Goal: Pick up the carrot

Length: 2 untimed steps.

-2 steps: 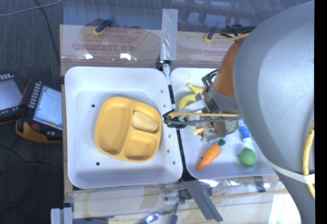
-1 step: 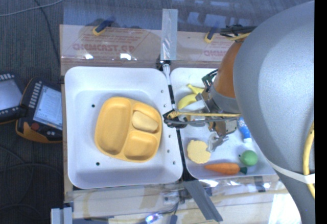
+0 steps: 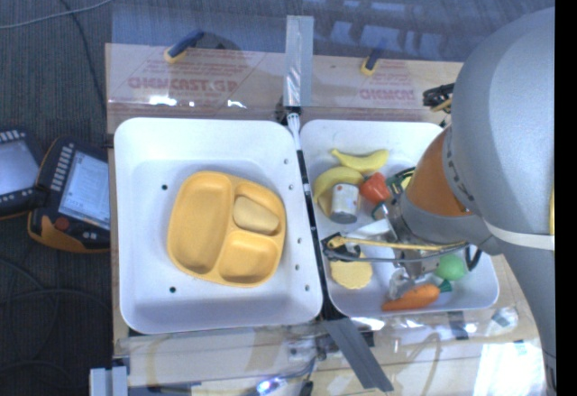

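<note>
One carrot (image 3: 411, 298), lower right of frame | tool (image 3: 407, 275) just above, finger state unclear | descend centred, grip across its width

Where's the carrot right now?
The carrot lies at the near edge of the right bin, just below the gripper, with a green ball to its upper right and a yellow disc to its left.
</note>
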{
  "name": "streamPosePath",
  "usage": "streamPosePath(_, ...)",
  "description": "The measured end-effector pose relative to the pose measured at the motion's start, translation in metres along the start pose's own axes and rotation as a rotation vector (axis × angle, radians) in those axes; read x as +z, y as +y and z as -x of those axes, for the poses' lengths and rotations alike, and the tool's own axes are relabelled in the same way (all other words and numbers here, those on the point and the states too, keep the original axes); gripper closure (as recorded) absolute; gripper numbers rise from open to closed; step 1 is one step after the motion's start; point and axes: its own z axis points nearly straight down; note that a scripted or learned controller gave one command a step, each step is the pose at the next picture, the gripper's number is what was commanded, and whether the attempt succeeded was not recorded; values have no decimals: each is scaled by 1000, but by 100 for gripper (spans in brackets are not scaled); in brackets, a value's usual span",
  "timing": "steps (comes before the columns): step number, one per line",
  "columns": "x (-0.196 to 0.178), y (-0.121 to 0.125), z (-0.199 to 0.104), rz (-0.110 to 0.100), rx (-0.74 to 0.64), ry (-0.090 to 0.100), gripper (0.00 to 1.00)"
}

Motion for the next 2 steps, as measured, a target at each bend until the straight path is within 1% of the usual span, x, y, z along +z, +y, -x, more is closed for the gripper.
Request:
streamPosePath(1,-87,-3,2,2,-196,-1,0)
streamPosePath(2,-14,29,8,2,-31,4,0)
